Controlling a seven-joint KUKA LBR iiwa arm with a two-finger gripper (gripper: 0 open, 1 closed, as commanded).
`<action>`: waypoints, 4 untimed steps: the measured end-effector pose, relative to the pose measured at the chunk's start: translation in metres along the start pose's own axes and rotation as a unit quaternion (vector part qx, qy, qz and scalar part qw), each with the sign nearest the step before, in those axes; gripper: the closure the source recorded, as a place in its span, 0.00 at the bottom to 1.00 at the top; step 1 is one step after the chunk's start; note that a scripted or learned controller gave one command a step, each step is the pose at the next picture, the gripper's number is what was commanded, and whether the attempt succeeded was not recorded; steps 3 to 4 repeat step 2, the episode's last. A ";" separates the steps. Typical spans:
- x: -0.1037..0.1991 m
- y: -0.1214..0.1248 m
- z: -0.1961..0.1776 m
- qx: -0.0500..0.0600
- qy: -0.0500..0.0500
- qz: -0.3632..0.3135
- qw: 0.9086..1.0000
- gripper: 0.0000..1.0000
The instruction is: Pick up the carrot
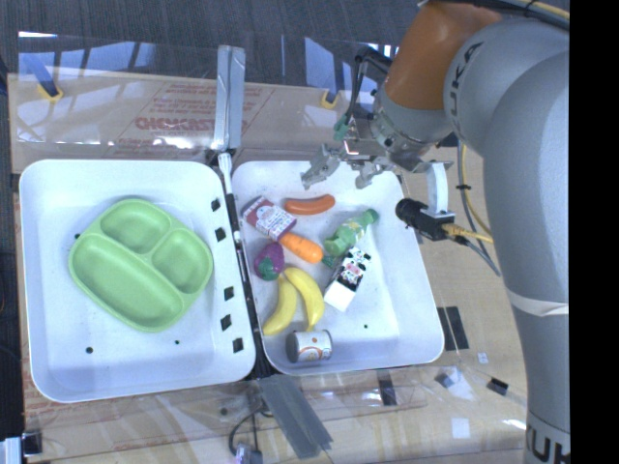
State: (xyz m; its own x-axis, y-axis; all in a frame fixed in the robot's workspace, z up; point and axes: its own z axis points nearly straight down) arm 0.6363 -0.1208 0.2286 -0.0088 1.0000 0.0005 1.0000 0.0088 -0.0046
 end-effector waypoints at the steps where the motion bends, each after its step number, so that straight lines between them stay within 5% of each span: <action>1: 0.021 -0.038 0.138 0.000 0.000 -0.074 0.997 0.00; 2: 0.021 -0.039 0.128 0.000 -0.001 -0.075 0.997 1.00; 4: 0.021 -0.039 0.128 0.000 -0.001 -0.075 0.997 1.00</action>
